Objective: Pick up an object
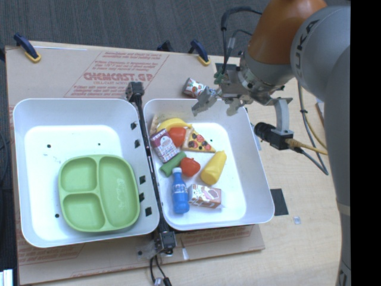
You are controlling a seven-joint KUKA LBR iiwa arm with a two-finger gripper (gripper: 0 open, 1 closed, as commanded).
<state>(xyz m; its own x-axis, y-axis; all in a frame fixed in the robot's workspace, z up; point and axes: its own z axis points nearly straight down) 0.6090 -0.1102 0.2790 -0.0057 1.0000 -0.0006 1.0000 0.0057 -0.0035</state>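
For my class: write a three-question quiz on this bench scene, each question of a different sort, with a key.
1. True or false: the green divided plate lies in the left bin.
2. Which item lies outside both bins? A. blue bottle B. small packet C. pizza slice
3. Fill in: the gripper hangs over the far rim of the ____ bin.

Key: 1 true; 2 B; 3 right.

Toy foods clustered in right bin [253, 177]: pizza slice [197, 141], yellow bottle [214, 167], blue bottle [180, 197], banana [171, 124], tomato [190, 167]
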